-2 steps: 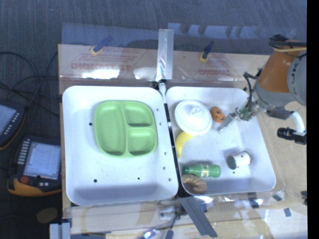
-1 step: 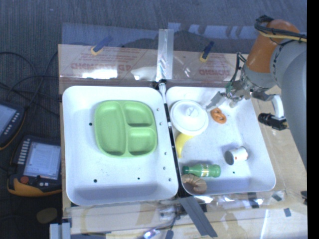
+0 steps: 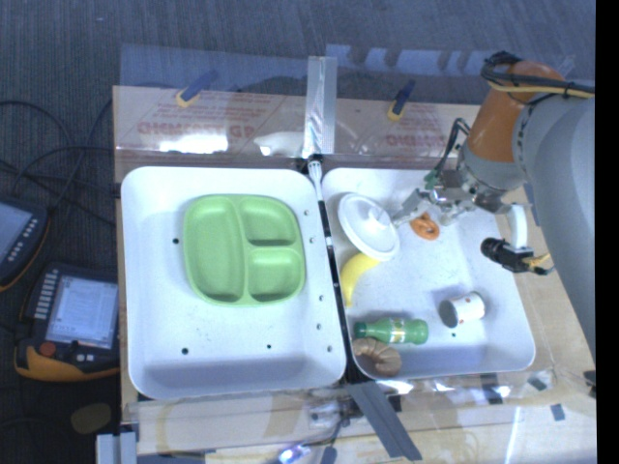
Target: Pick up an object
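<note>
My gripper (image 3: 443,205) hangs over the back of the right bin (image 3: 503,346), open, with nothing between its fingers. A small orange object (image 3: 424,226) lies on the bin floor just below and to the left of it, apart from the fingers. Left of that sits a round white lid (image 3: 368,225), partly over a yellow banana-like piece (image 3: 355,275). Toward the front lie a green bottle (image 3: 392,332) on its side, a brown lump (image 3: 379,359) and a small white and grey cup (image 3: 462,309).
The left bin (image 3: 145,356) holds a green divided plate (image 3: 244,247). A black part with a cable (image 3: 505,251) juts in at the right bin's right wall. The arm's grey body (image 3: 566,191) covers the bench's right side. A bin wall (image 3: 327,259) separates the two bins.
</note>
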`<state>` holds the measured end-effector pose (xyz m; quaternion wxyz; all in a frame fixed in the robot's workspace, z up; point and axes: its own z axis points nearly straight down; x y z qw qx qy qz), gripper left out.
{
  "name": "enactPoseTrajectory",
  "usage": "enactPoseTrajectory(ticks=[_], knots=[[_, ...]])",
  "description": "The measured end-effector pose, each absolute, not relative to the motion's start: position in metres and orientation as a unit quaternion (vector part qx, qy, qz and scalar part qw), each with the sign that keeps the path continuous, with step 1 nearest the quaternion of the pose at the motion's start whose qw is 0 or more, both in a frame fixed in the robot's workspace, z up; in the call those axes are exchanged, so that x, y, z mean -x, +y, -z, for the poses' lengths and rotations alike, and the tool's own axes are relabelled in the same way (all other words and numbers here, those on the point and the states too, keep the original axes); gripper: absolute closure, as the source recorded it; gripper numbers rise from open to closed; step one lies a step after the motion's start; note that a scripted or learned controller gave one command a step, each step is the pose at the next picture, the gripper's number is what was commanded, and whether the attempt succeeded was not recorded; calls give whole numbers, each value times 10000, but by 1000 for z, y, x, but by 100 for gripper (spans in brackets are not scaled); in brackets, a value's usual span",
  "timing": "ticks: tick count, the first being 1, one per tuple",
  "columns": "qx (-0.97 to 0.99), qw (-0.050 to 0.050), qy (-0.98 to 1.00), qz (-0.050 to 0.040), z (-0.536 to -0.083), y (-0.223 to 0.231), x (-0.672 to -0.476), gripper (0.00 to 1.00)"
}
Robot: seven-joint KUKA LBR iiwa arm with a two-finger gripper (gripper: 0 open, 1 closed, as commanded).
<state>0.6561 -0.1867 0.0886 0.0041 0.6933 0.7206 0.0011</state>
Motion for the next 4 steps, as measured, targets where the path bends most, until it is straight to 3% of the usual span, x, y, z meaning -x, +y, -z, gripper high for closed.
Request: enactPoseTrajectory(ticks=[1, 2, 3, 4], knots=[[-6927, 66, 7212, 1, -100, -187, -657, 100], [-6664, 140, 7454, 67, -130, -155, -648, 100], [-5097, 73, 8603, 12, -91, -156, -659, 100], [-6928, 6, 7211, 11, -184, -103, -669, 100]])
